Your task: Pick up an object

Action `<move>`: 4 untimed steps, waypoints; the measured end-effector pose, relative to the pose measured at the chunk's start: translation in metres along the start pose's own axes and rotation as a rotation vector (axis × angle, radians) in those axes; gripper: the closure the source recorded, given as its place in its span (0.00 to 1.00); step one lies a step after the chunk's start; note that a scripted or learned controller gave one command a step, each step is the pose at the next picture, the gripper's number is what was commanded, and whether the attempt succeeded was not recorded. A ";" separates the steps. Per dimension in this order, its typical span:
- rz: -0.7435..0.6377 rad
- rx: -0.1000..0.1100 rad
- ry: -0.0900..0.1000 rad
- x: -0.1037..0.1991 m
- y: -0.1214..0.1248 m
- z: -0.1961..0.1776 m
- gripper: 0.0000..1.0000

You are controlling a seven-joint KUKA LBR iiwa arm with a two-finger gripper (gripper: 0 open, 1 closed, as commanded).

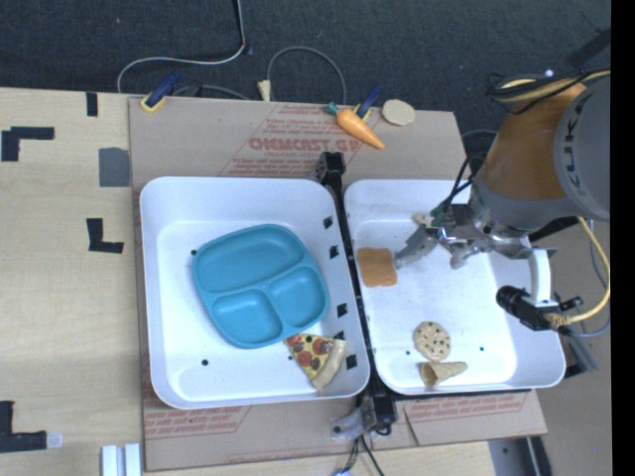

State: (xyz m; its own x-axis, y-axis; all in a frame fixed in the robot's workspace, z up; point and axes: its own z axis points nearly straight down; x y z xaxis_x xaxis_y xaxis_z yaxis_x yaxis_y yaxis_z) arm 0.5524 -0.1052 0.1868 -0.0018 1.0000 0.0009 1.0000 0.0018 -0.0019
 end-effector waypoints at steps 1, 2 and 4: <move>0.005 0.009 0.002 -0.017 -0.058 0.077 0.00; 0.000 -0.006 -0.002 -0.023 -0.067 0.102 0.00; 0.002 -0.009 -0.004 -0.024 -0.066 0.090 0.00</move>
State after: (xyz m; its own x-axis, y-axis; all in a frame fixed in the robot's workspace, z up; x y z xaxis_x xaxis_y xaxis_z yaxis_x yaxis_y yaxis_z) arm 0.4858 -0.1296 0.0964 0.0004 1.0000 -0.0034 1.0000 -0.0004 0.0068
